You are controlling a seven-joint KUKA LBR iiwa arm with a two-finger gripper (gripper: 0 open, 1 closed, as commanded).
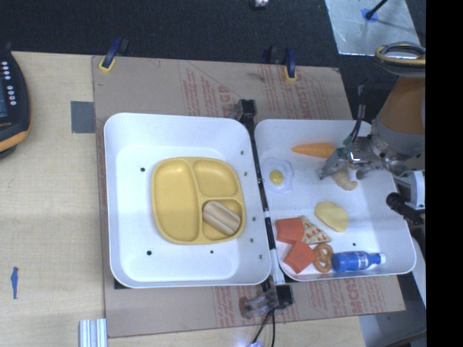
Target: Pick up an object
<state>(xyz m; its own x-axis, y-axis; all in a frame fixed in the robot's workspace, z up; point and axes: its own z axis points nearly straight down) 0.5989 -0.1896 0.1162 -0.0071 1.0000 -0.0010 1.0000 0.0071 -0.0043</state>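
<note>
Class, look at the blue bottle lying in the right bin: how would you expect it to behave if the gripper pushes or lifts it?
The blue bottle lies on its side, so a sideways push would probably roll it. Its rounded, smooth-looking body may slip between fingers. It rests by the bin's near wall and touches a pretzel, so pushing it may shift that too.

Light wood bench [51, 215], brown cardboard sheet [217, 92] clamped on; dark floor [181, 13], perhaps carpet.
</note>
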